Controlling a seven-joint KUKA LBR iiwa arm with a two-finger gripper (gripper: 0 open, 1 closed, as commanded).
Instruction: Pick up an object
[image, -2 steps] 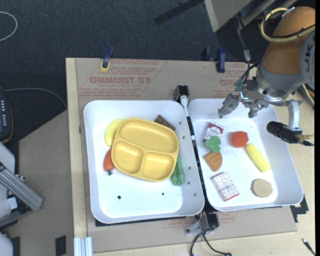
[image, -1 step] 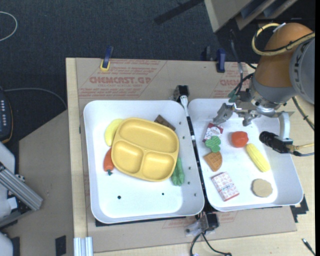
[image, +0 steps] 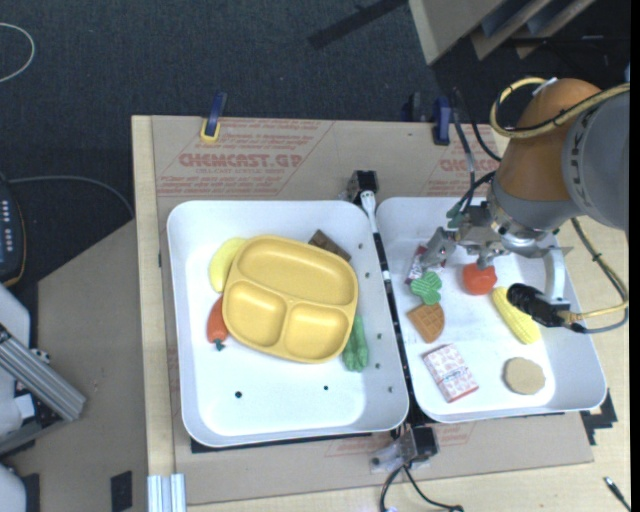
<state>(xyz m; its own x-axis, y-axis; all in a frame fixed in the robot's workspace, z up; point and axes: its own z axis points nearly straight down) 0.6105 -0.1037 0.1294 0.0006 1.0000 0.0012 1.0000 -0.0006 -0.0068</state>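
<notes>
Corn cob (image: 517, 313), right bin (image: 590, 375), "CHEMCAST" board (image: 250, 160)

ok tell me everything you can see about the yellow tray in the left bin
The yellow tray looks like smooth plastic, rounded at the corners, with three compartments: one long one across the top and two smaller ones below. Nothing lies in them. It sits flat, slightly turned, in the left bin, partly covering a yellow item and a red one at its left edge, a green one at its right, and a brown one at the top.

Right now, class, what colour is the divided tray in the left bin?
Yellow: the tray, seen clearly in the camera view.
</notes>
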